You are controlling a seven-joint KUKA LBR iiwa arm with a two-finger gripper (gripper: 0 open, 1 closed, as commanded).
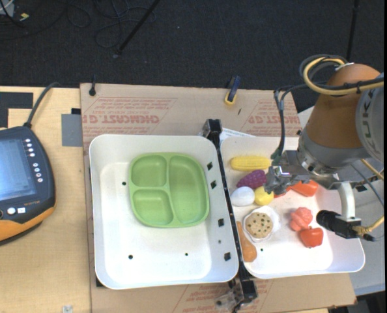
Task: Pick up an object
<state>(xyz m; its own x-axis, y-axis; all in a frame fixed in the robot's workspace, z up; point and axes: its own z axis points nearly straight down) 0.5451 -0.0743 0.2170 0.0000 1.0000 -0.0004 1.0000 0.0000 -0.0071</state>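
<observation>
Overhead, two shallow white bins sit side by side on a cardboard-covered bench. The left white bin [109,253] holds a light green plastic plate with three compartments [169,190] near its centre. The right white bin [340,264] holds a cluster of toy foods. The grey arm with its orange band [340,119] reaches in from three o'clock, and its two-finger gripper [279,180] hangs low over the upper middle of the right bin; whether it is apart or together cannot be told. Around the gripper: a yellow toy corn cob [249,162] at ten o'clock, a purple toy bunch of grapes [252,178] just beside it at nine o'clock, a white egg-shaped toy [242,196] at eight o'clock, a small yellow toy piece [264,197] at seven o'clock, a round chocolate-chip cookie toy [259,224] at six o'clock, and two red-orange toy pieces [305,227] at four o'clock.
</observation>
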